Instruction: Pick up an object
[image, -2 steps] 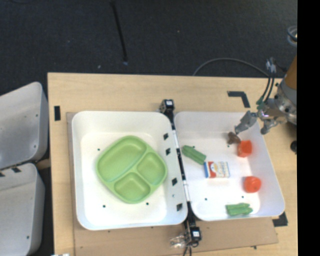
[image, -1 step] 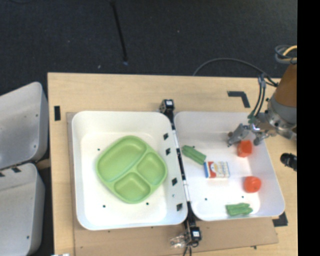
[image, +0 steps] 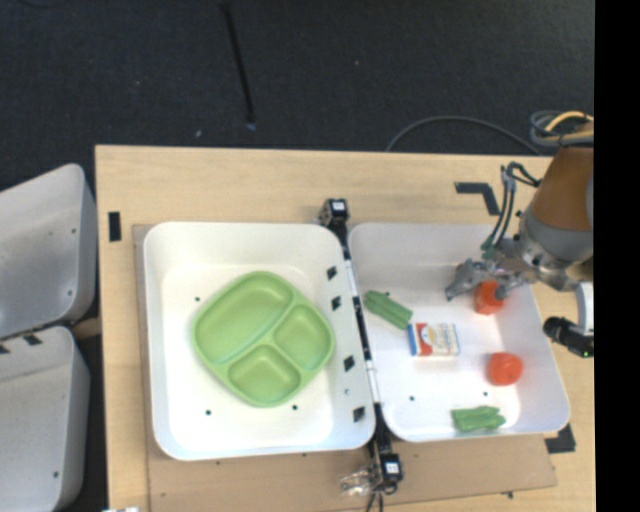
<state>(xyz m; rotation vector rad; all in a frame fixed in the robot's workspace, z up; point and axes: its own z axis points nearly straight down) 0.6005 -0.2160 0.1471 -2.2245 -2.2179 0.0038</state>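
My gripper (image: 489, 283) hangs over the far right part of the right bin (image: 420, 250), fingers spread open. A small red-orange object (image: 488, 299) lies on the bin floor right under it, between the two fingers, with no grip on it that I can see. Also in this bin are a green elongated piece (image: 388, 308), a white box with red and blue print (image: 434, 340), a second red-orange object (image: 505, 368) and a green item (image: 477, 419) near the front wall.
The left bin (image: 170, 260) holds a green divided plate (image: 263, 338). Black clips (image: 352, 330) run along the wall between the two bins. The grey arm with its orange band (image: 565, 195) comes in from the right, cables behind it.
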